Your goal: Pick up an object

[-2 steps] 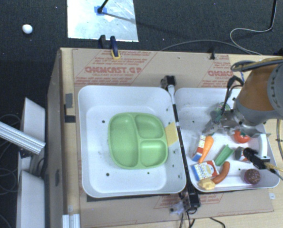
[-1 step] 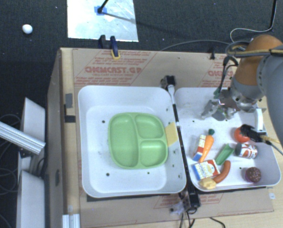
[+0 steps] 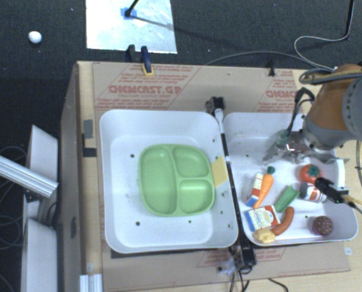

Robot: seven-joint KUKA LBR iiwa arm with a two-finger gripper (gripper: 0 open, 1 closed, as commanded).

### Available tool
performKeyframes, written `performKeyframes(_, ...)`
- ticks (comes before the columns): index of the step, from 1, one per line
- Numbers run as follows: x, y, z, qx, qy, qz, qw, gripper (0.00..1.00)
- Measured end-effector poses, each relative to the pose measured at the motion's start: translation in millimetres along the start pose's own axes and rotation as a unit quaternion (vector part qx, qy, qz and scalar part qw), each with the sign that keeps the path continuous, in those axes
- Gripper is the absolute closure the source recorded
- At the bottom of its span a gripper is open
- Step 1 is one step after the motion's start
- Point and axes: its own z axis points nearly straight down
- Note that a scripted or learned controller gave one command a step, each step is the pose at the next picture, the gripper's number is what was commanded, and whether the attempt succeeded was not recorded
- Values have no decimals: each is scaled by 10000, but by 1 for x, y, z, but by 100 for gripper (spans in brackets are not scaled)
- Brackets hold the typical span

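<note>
Toy foods [image 3: 272, 202] lie in the right bin [image 3: 351, 224], just below the hand [image 3: 288, 148], whose grip I cannot tell.

grey arm [image 3: 358, 111] with orange band [image 3: 328, 105], black cable, silvery wrist end

Green tray [image 3: 174, 180], toy food, arm [image 3: 336, 111]
</note>
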Motion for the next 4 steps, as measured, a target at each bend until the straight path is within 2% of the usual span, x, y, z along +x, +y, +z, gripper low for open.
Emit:
performKeyframes(1, 8, 59, -1, -10, 4, -13, 10000, 0)
performKeyframes(3, -18, 66, -1, -10, -1, -7, 10000, 0)
performKeyframes(4, -18, 68, -12, -26, -10, -29, 10000, 100)
